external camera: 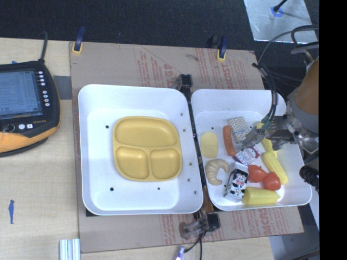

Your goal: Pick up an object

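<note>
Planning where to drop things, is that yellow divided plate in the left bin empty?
Empty: the yellow plate shows three bare compartments.

A pale wood-grain table (38,199) carries a brown cardboard sheet (135,64) printed with faint red lettering, pinned at its far edge by two clamps (78,41). Beyond lies dark carpeted floor (135,10) with a light grey patch (274,12), possibly taped-down paper. Lighting is even.

Both white bins (135,199) look like smooth, slightly glossy plastic, the yellow divided plate (146,148) matt plastic, resting on a dull brown cardboard sheet (162,64).
</note>
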